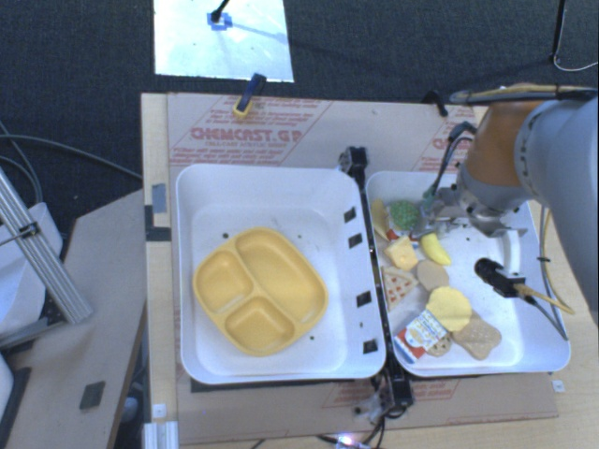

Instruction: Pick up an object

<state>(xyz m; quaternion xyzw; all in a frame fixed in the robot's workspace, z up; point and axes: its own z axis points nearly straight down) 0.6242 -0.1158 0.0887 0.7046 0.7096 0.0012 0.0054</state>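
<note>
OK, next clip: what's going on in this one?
A grey robot arm reaches in from the right over the right bin, which holds a pile of toy food. Its gripper is low at the back of the pile, near a green item and a yellow banana-like piece. Nothing is visibly lifted. The left bin holds a yellow divided tray.

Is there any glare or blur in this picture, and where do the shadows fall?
Camera view: the pale sheet beyond the bench glares bright; the arm looks soft at its edges; the yellow tray is sharp, with faint shadow in its compartments.
</note>
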